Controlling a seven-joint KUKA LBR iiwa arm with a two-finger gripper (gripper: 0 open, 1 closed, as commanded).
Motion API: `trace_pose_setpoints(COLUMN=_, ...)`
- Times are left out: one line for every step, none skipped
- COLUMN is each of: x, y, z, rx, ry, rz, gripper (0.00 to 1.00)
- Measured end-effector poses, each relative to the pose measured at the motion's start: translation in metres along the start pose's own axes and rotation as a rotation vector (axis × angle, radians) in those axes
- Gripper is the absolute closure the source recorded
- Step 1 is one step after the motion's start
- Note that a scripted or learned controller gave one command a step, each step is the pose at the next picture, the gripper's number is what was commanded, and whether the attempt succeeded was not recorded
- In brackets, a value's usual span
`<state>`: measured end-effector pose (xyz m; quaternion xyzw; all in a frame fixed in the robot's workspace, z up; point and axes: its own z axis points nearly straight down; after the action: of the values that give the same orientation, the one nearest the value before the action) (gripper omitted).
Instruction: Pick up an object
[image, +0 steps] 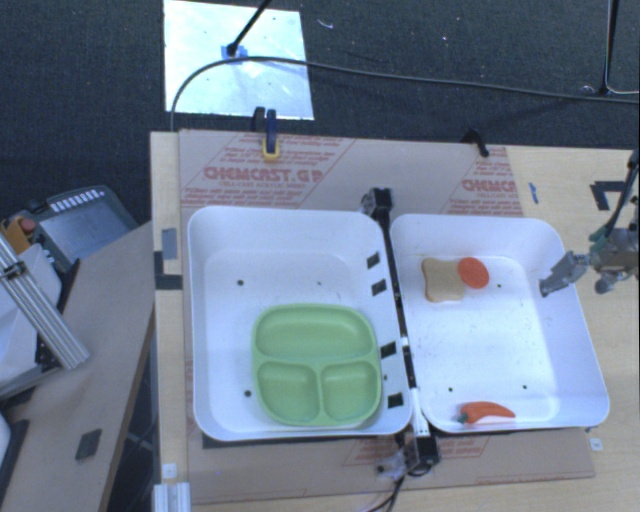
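Gripper (585, 270) sits at the right edge of the frame, over the right bin's (575, 345) outer rim; can't tell its opening state from this angle. Nothing visible in it. Candidates all in the right bin: tan piece (441, 280) touching the orange round piece (473, 272) at upper left, orange carrot-like piece (486, 411) alone against the bottom wall. Green divided plate (318, 364) is in the left bin. Best bet likely the tan/round pair: center over one, descend straight, avoid nudging its neighbour.
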<state>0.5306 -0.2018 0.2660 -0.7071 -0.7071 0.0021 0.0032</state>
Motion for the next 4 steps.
trace_pose_setpoints(x=0.001, y=0.002, z=-0.005, rx=-0.009, ry=-0.002, rz=-0.003, gripper=0.0)
trace_pose_setpoints(x=-0.003, y=-0.005, z=0.041, rx=-0.007, ry=-0.001, rz=-0.001, gripper=0.0)
trace_pose_setpoints(x=0.004, y=-0.009, z=0.101, rx=-0.005, ry=0.0, rz=-0.001, gripper=0.0)
trace_pose_setpoints(x=-0.003, y=-0.001, z=0.149, rx=-0.006, ry=-0.001, rz=-0.001, gripper=0.0)
